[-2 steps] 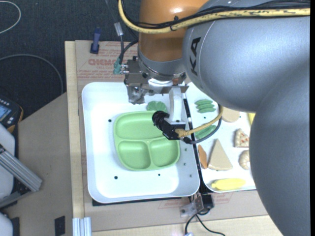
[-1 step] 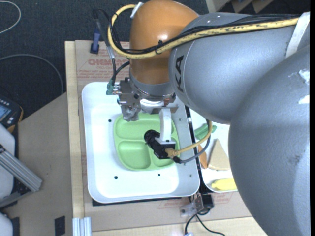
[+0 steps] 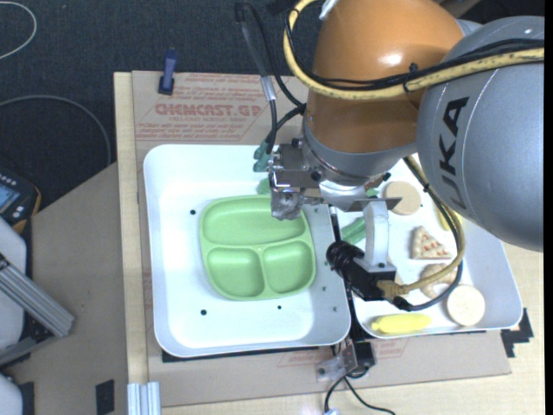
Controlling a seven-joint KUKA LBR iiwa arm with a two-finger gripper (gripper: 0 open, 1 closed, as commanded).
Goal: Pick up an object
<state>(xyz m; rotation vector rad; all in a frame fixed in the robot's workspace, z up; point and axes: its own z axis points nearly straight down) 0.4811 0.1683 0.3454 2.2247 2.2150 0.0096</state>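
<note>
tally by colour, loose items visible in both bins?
Green: 2, the divided tray in the left bin and a small green piece in the right, partly hidden by the arm
Yellow: 1, banana
Cream/tan: 3, round disc, pizza slice, round piece
Total: 6

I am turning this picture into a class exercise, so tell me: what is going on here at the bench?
A grey and orange robot arm reaches in over two white bins. Its tool hangs over the far edge of a green divided tray lying in the left bin; nothing can be seen held in it. The right bin holds small toy foods: a pizza slice, a yellow banana-like piece and a pale round piece. No pick-up is evident so far.
</note>
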